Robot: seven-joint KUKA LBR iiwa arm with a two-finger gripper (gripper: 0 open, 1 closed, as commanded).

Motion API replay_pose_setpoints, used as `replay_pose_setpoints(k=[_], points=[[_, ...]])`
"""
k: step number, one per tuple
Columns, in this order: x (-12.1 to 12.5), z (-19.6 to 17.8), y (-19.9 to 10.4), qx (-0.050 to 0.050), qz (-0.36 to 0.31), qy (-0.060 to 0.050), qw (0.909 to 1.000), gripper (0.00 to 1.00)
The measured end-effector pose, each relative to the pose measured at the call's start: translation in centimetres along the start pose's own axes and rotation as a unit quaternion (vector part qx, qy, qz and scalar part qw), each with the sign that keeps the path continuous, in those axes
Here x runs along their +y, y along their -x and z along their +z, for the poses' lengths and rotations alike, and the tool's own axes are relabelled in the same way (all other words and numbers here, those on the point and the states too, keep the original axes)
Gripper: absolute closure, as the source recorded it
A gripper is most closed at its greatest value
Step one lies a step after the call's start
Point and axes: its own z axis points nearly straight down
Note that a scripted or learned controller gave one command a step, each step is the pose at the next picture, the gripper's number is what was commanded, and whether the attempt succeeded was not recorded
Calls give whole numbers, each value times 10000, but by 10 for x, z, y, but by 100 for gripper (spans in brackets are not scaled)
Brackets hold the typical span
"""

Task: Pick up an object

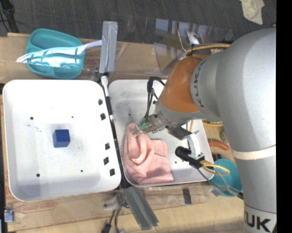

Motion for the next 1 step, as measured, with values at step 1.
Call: replay_pose_setpoints(k=[1], points=[[69,-91,-35,0,1050,5,9945,100]])
